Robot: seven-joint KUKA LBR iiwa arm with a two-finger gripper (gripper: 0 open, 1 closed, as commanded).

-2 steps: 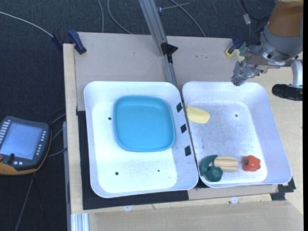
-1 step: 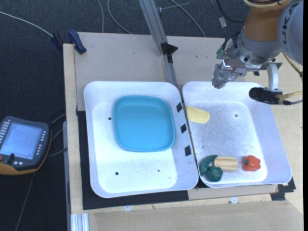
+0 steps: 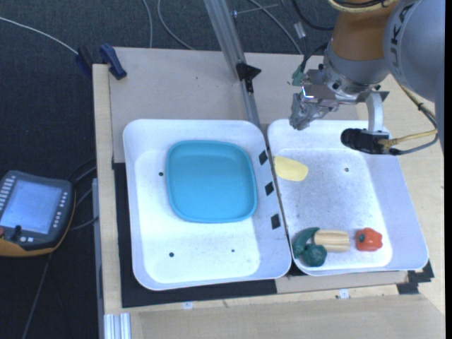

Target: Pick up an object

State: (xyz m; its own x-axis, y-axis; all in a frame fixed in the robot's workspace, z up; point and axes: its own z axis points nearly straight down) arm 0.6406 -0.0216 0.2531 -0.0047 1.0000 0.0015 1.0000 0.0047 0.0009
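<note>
The arm (image 3: 395,27) is cut off by the top and right edges, so its upper links are out of sight. The gripper (image 3: 300,119) is small and dark against the far rim of the right bin (image 3: 395,210); whether anything sits between its tips cannot be told. The handheld pendant (image 3: 32,214) is clipped by the left edge. The worktop (image 3: 176,76) runs off the near edge. The green object (image 3: 309,247) partly covers the wooden piece (image 3: 333,241).
</note>
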